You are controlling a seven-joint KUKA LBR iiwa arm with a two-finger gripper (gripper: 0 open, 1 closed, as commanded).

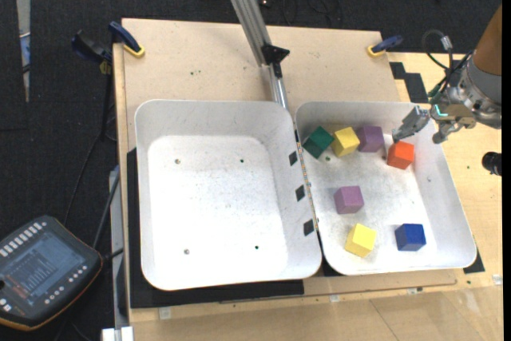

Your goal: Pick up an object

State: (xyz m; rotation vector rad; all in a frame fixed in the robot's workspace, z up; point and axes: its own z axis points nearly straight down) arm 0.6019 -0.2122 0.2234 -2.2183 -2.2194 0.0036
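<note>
**K:** Orange cube (401,155) sits in the right bin (447,196), upper right area, near the far wall. Gripper (426,126) hangs just above and beside it, at the bin's upper right corner.

**M:** Claw state?

**K:** Spread. Two fingers visible with a gap between them, nothing in the gap. One finger (410,124) points down toward the orange cube, the other is off to the right over the bin rim. Cannot tell whether that nearer fingertip touches the cube or only overlaps it from this angle.

**M:** Rest of the bin?

**K:** Six more blocks. Far row: green cube (318,142) leftmost, yellow cube (346,140) touching or just beside it, purple cube (370,138) right of that. The three sit close together in a line. Second purple cube (348,199) lies alone mid-bin. Second yellow cube (361,239) and blue cube (409,236) sit near the front edge, apart from each other.

**M:** Left bin?

**K:** Left bin (152,196) is white with dark speckles on the floor. Both bins sit edge to edge on a light wooden board (200,60), blue-and-yellow clamps (126,38) at the far corners.

**M:** Arm?

**K:** Grey wrist (483,88) comes in from the right edge, cables looped above it. Metal pole (243,0) slants from the top down to the seam between the bins. Teach pendant (40,271) lies on the floor at lower left.
</note>
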